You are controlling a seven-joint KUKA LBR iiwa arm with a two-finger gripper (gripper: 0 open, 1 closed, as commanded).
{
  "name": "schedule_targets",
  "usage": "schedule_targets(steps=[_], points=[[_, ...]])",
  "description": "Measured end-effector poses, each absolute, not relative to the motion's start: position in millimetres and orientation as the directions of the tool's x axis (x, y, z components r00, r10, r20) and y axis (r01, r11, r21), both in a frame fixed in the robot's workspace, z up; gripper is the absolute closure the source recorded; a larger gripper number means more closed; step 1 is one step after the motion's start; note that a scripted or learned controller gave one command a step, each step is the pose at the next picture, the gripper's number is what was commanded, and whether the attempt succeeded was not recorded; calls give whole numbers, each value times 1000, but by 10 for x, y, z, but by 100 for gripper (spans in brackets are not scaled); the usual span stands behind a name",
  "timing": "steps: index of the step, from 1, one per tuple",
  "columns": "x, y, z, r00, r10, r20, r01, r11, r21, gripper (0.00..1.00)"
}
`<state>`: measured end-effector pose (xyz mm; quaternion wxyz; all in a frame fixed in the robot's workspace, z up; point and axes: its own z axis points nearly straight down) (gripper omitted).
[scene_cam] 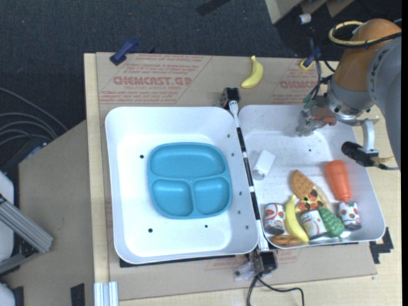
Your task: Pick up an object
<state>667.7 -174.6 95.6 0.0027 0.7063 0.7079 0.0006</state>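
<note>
My gripper hangs over the far right part of the right bin, above bare white floor, with nothing seen in it. An orange carrot lies towards the bin's right wall, nearer the front than the gripper. A small white block rests near the bin's left wall. Piled in the front corner are a bread-like piece, a yellow banana, two red and white cans and a green toy.
The left bin holds a blue divided plate. A second yellow banana lies on the cardboard behind the bins. A blue object sits at the bench's far left corner. A black divider runs between the bins.
</note>
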Motion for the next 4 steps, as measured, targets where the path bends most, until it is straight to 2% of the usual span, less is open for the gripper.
schedule_targets(steps=[1,2,3,4], points=[[6675,-1744,953,-2,1000,-3,1000,2,4,0],[6683,-1743,1058,-3,1000,-5,1000,3,7,100],[6682,-1741,1056,-3,1000,-4,1000,3,7,0],[6222,-1784,840,1,1000,1,1000,-1,-3,0]])
